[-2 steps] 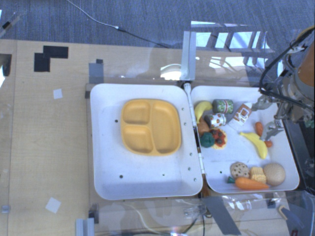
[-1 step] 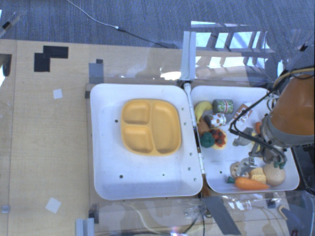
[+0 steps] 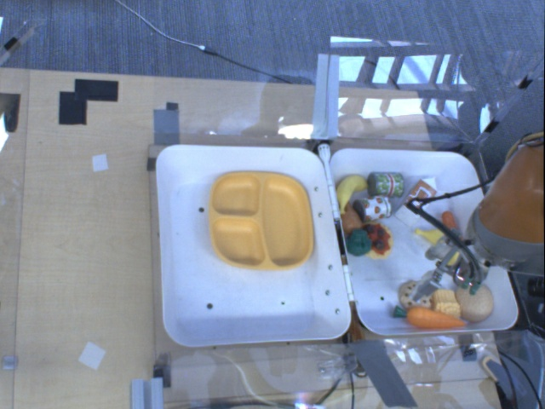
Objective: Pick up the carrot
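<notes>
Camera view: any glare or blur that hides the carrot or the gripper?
Camera view: bright window glare lies on the bench above the bins; the carrot is evenly lit and clear; the gripper is small and cluttered against the toys, so its fingers are hard to read.

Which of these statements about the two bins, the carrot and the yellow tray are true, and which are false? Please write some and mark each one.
1. The carrot lies in the right bin, near its front edge. True.
2. The yellow tray sits in the right bin. False: it is in the left bin.
3. The gripper is above the right bin. True.
4. The carrot rests on the yellow tray. False: it lies on the bin floor.
5. A banana is in the right bin. True.
</notes>
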Robot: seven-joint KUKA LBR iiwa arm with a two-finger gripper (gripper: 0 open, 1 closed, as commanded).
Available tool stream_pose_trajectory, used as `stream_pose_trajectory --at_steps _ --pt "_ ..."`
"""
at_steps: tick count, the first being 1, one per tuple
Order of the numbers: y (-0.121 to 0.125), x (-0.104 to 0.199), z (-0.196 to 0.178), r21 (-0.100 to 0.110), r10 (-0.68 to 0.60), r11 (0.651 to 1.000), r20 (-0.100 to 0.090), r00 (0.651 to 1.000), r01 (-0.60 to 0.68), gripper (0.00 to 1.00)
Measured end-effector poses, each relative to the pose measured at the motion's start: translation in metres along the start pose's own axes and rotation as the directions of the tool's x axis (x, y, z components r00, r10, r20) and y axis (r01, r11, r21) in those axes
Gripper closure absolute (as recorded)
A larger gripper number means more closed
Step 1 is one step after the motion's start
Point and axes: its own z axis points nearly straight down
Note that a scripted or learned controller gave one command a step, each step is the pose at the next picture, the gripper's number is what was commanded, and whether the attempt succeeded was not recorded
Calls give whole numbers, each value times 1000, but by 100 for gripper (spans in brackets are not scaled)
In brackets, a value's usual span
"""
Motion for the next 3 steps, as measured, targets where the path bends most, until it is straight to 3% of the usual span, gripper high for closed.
stream_pose_trajectory --at_steps 2,3 --pt "42 -57 0 -3 98 995 5 995 -98 0" --pt "82 -91 15 -4 110 994 7 994 -110 0"
